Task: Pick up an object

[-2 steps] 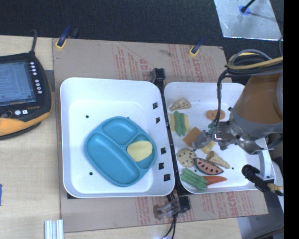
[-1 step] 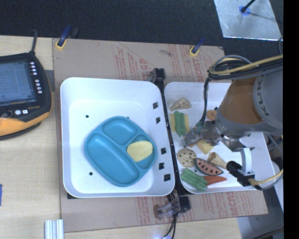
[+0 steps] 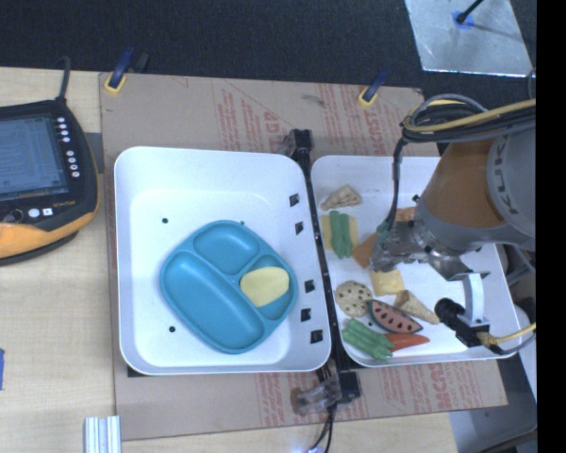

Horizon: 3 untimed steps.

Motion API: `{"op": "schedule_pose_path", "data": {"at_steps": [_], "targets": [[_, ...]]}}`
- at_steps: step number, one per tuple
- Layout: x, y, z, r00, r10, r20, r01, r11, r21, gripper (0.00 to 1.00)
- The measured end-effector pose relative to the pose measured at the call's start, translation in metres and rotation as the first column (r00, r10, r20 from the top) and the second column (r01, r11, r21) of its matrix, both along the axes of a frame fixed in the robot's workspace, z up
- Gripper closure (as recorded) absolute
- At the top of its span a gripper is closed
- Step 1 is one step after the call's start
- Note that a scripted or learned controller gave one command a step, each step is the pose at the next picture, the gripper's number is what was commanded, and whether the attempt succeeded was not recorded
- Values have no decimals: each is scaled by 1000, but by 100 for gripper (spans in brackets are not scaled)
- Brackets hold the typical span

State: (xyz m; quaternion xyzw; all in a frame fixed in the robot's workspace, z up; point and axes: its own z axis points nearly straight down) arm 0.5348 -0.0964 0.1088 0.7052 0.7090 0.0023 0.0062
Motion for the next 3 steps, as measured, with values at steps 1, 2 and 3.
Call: {"op": "schedule_pose_path", "data": {"at_steps": [1, 2, 3], "targets": [[-2, 0, -3, 1000, 0, -6, 0, 1000, -1, 0], [23, -6, -17, 1000, 1, -13, -1, 1000, 5, 0], [-21, -6, -17, 1000, -2, -20, 2, 1000, 7, 0]]}}
